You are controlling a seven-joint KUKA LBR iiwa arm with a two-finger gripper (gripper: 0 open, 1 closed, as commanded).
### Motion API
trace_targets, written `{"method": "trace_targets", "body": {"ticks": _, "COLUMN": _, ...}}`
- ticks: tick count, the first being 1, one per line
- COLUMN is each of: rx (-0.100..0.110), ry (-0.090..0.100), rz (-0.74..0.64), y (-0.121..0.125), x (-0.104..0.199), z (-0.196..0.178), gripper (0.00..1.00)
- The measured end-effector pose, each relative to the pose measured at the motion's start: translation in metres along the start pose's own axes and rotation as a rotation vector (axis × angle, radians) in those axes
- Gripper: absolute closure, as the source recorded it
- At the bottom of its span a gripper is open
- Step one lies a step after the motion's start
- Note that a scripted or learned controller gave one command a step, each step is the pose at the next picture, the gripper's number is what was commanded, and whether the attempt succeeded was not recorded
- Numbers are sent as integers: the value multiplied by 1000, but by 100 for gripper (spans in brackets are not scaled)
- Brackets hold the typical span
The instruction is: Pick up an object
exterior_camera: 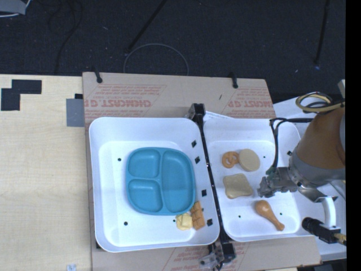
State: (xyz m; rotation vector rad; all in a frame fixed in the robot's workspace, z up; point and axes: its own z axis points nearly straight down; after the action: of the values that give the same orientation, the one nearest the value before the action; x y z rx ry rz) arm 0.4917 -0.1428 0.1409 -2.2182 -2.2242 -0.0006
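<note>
Drumstick [269, 214] nearest in right bin [285, 235], lying flat, thin end toward front-right corner. Just beyond, tan bread slice [237, 186] mid-bin, then ringed pastry [229, 160] and pale round biscuit [249, 160] touching side by side. All four loose and apart enough for a pinch, likely scattered as pick targets; bread closest to tool. Left bin [107, 131]: blue divided plate [161, 180] centred, yellow and orange food bits [190, 218] at its front-right edge, near the divider.

Tool [269, 186] low over right bin, just right of bread slice, above drumstick's fat end. Finger state: can't tell, dark cluster, too blurred. Nothing visibly held. Arm [321, 145] in from right, orange band over bin's right wall, wrist angled down and left toward bread. Judgement: on approach, pick not yet made. Cardboard-lined tabletop [169, 97] beyond, dark floor with cables farthest.
</note>
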Motion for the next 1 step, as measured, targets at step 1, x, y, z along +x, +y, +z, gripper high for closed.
{"method": "trace_targets", "body": {"ticks": 1, "rx": -2, "ry": -1, "rz": 2, "y": 4, "x": -1, "z": -42, "gripper": 100}}
